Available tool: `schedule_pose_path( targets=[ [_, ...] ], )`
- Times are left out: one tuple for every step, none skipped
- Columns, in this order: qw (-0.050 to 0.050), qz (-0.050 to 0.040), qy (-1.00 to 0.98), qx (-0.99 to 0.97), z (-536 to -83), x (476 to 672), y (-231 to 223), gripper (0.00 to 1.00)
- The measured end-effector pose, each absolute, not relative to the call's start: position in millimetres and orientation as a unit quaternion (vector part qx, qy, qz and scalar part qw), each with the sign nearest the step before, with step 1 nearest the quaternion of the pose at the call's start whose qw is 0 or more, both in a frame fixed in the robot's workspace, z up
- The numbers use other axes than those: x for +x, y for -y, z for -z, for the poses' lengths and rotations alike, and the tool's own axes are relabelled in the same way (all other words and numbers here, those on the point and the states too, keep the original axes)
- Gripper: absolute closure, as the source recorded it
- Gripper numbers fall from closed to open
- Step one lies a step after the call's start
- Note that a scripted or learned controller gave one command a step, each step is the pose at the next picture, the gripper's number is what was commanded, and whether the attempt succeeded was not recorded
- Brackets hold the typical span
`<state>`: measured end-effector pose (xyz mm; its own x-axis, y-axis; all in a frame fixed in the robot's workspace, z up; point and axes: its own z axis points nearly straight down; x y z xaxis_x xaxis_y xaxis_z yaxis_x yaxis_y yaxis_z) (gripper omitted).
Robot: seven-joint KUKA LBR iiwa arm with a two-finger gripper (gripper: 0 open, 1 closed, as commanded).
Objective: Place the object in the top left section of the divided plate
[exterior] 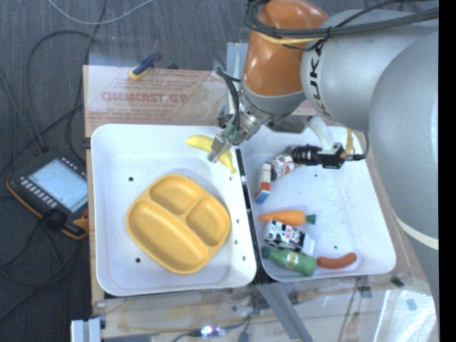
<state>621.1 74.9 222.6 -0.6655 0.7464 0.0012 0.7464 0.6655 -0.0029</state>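
Arm (356,70): reaches in above both bins.
Left bin (114,262): its far wall sits just behind the jaws.
Divided plate (179,221): well forward of the jaws, sections bare, so placing is not yet done.
Banana (206,147): directly at the jaws (likely the object).
Gripper (219,148): cannot tell whether it grips the banana.
Room: open bin floor lies between jaws and plate.

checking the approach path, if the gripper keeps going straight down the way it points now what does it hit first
Most likely the banana: the gripper points down and left right over it, in the left bin. The yellow plate lies further along. Height is hard to judge here.
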Motion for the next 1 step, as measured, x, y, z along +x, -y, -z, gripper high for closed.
schedule_pose_path(
  targets=[
    [0.002, -0.0018, 0.901, -0.434, -215.2, 594.6, -169.0, 1.00]
  ],
)
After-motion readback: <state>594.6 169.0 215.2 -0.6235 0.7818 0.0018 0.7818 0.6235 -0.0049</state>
